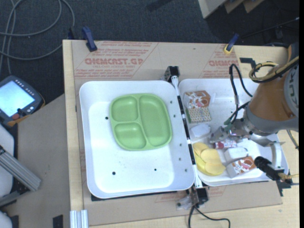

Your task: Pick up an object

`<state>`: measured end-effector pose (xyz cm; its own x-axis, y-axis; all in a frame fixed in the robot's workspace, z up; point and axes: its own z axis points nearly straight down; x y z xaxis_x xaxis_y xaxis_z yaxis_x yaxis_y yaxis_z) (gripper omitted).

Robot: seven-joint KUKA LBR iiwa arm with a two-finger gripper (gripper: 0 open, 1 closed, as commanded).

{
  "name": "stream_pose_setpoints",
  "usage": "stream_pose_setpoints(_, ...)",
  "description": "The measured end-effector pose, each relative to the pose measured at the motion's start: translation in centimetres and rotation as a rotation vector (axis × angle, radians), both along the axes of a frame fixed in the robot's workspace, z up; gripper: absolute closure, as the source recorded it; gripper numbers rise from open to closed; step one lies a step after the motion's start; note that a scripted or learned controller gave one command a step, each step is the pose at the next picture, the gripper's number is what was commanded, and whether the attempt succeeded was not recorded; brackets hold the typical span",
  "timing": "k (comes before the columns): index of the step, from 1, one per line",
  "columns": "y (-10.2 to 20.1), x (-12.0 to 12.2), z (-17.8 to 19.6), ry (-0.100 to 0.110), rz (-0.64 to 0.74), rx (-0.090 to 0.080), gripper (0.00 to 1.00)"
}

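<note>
Down in the right bin (223, 87), your gripper (227, 136) hovers low over the clutter, its opening impossible to judge; a small tube (223, 145) lies just beneath, yellow pieces (209, 158) beside it.

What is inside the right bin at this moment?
The right bin holds a printed food packet, yellow round pieces, another packet and a small tube-like item. The arm and gripper cover whatever lies under them.
</note>
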<state>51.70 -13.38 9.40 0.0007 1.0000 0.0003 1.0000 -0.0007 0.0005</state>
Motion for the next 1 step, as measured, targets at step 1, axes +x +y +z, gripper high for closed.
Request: stream_pose_setpoints(1, 7.42, 1.18, 9.07, 0.0, 0.002, 0.0, 1.0)
